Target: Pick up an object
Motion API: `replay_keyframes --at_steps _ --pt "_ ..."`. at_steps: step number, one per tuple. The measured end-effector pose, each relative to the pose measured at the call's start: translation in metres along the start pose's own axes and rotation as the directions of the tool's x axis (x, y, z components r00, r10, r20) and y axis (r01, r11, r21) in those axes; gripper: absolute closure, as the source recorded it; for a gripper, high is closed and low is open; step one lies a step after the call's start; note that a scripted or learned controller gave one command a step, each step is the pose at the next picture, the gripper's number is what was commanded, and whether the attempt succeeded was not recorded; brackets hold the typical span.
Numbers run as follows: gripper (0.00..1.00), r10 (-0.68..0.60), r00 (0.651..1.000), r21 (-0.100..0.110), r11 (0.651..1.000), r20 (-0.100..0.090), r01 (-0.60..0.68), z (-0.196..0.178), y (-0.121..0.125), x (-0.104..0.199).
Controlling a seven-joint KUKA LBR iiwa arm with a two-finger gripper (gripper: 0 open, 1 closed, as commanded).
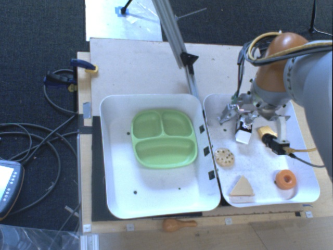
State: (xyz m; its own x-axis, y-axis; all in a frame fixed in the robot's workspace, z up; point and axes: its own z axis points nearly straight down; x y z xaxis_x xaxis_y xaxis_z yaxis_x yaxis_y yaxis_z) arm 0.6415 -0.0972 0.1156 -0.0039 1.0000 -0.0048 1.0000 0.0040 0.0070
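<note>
From my remote feed I see the gripper (240, 123) low in the right bin (312, 191), its fingers' spread hidden from me, just above a small white block (243, 137), with the round cracker (225, 158) nearby.

**Right bin crowded, left bin open at its edges**

In the right bin (312, 191), a round cookie (225, 158), wedge (242, 186) and orange ring (285, 179) leave bare floor between them. The green tray (164, 138) takes the left bin's (112, 181) middle; its near floor lies free.
</note>
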Motion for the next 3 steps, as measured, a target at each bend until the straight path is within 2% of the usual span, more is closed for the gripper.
replay_keyframes --at_steps 1,2,3 --pt "0.00 0.002 1.000 -0.010 1.000 -0.001 -0.002 0.003 0.004 -0.001" --pt "1.00 0.002 1.000 -0.015 1.000 0.001 -0.002 -0.007 0.006 -0.001" --pt "1.00 -0.001 1.000 0.001 1.000 -0.004 0.001 -0.052 0.011 -0.002"
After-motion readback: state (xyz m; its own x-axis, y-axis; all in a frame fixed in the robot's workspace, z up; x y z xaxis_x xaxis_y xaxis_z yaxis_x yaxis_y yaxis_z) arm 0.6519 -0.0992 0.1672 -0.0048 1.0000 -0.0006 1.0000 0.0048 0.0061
